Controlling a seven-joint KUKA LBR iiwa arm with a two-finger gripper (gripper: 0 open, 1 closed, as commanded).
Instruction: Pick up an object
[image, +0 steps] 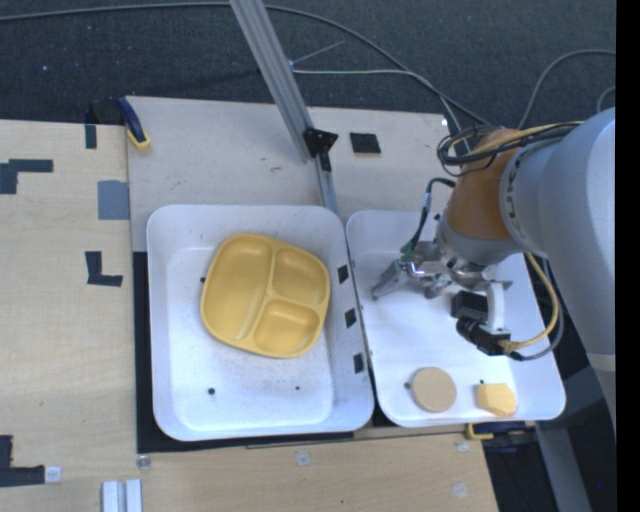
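Nearest the camera, along the front edge of the right bin, lie two small items: a round tan disc, possibly a cookie or wooden token, and just beside it toward the front right corner a yellow chunk. They sit close together but apart, both flat on the bin floor.

Left bin carries a yellow compartment plate with three sections, lying slightly rotated near the bin's centre, closer to the back edge than the front.

Over the right bin's middle, the grey arm with its orange band reaches in from the right edge. Its gripper points toward the wall shared by the two bins, near the bin floor. Fingers appear closed together with nothing between them, though the view is too small to be certain. Gripper is well apart from the disc and the chunk.
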